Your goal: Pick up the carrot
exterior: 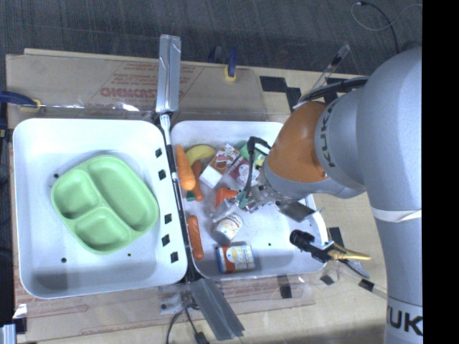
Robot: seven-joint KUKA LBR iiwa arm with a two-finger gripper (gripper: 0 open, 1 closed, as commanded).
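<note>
Low, tool beside carrot

The end effector is being largely masked by the orange wrist band; its finger state cannot be determined. The right bin's far right wall is being covered by the arm. Small packaged items beneath the wrist are being partly overlapped, their labels too small to be read. The arm is being cut off at the lower frame edge.
</note>
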